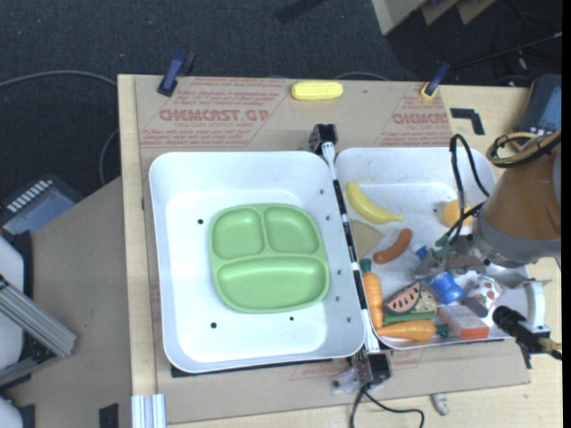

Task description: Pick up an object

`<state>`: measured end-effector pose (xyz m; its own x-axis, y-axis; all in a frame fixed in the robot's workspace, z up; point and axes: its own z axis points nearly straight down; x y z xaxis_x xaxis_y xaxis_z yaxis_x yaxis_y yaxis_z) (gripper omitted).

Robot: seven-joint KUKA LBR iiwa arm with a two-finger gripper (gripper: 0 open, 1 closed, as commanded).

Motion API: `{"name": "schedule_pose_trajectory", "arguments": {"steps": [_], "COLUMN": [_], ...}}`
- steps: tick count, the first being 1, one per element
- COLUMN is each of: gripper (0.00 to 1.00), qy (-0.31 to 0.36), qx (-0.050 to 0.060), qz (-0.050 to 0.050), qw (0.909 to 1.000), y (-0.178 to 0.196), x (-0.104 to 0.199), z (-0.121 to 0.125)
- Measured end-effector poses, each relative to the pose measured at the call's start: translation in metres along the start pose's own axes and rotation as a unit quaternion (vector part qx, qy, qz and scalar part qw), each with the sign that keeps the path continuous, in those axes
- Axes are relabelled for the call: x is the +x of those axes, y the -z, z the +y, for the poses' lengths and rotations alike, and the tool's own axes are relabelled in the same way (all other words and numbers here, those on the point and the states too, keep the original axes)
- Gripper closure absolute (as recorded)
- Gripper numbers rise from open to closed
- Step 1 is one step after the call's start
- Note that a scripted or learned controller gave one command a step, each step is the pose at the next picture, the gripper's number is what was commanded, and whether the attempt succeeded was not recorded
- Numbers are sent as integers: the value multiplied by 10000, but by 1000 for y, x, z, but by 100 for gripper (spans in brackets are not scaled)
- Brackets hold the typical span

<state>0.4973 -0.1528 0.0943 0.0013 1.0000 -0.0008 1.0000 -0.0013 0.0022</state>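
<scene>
Nothing picked up yet. End effector down low in right white bin, among toy food near small blue block; grip hidden, cannot tell. Lifting left.

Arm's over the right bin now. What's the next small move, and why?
Probably lower the end effector straight down a little. It sits low over the right bin among crowded toys, near the blue piece, and nothing shows between its fingers, so no grasp is confirmed.
</scene>
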Motion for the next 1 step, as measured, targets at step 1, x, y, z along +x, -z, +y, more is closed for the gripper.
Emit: {"name": "schedule_pose_trajectory", "arguments": {"steps": [1], "gripper": [100], "qy": [20], "qx": [-5], "qz": [7], "qw": [10000], "y": [91], "x": [68], "z": [59]}}
